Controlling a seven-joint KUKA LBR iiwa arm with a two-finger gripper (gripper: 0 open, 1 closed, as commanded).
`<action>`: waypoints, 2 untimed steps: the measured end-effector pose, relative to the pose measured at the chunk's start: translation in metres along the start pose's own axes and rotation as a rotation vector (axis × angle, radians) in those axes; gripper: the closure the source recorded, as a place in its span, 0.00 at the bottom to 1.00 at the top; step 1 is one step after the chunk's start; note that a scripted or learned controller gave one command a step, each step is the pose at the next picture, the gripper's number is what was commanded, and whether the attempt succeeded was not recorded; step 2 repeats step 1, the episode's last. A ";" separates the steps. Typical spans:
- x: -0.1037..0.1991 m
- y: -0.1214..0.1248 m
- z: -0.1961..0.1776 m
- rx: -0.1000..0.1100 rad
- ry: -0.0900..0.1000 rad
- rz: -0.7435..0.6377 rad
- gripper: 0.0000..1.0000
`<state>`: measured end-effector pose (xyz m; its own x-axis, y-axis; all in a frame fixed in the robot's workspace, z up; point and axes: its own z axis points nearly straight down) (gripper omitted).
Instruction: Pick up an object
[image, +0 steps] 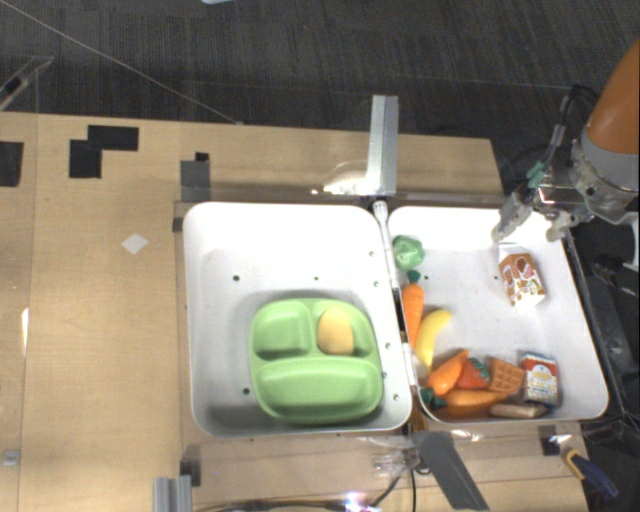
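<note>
White plastic makes up your two shallow bins on the wooden desk (90, 330): the left bin (215, 260) holds one green three-compartment tray (310, 385) with one yellow egg-shaped piece (337, 331) in its upper right compartment. The right bin (465, 235) holds one green leafy toy (407, 251), two orange carrots (412, 308), one yellow banana (430, 335), one waffle-patterned piece (505, 377), one red-and-white carton (539, 378) and one orange-and-white snack packet (521, 277). Your gripper (530, 222) hovers over the right bin's far right corner, fingers spread and grasping nothing, the packet lying just below them.
</note>
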<state>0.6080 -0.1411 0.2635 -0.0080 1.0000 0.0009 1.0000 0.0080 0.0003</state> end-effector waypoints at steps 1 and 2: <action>-0.031 0.011 0.138 -0.008 -0.001 0.073 0.00; -0.031 0.011 0.138 -0.008 -0.001 0.073 0.00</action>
